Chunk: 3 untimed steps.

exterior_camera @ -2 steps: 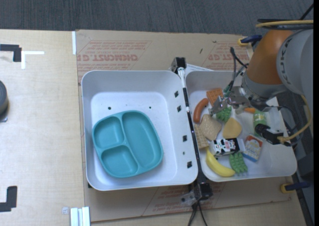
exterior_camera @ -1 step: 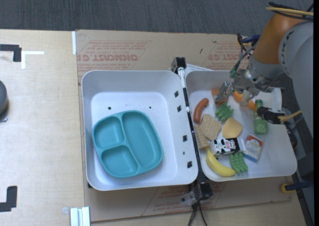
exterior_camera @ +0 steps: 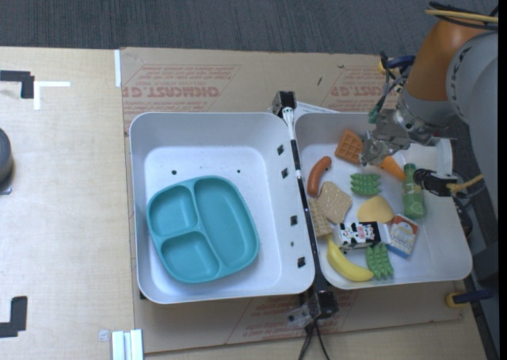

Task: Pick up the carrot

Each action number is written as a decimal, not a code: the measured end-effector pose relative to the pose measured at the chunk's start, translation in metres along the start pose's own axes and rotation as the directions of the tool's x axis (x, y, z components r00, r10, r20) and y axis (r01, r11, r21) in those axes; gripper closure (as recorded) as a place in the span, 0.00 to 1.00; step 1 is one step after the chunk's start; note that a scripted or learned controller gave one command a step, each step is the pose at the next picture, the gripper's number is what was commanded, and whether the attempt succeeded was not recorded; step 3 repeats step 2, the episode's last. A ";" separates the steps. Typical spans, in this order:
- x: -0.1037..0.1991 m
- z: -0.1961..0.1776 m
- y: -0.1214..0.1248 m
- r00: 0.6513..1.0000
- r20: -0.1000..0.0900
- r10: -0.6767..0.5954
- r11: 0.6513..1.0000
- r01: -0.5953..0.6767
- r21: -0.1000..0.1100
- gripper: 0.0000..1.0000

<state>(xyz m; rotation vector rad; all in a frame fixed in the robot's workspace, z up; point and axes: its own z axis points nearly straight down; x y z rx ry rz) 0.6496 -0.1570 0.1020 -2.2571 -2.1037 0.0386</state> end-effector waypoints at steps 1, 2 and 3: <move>0.046 -0.047 -0.067 0.970 0.006 0.244 0.968 -0.244 -0.056 1.00; 0.045 -0.055 -0.067 0.970 0.007 0.244 0.969 -0.243 -0.055 1.00; 0.045 -0.055 -0.067 0.970 0.007 0.244 0.969 -0.243 -0.055 1.00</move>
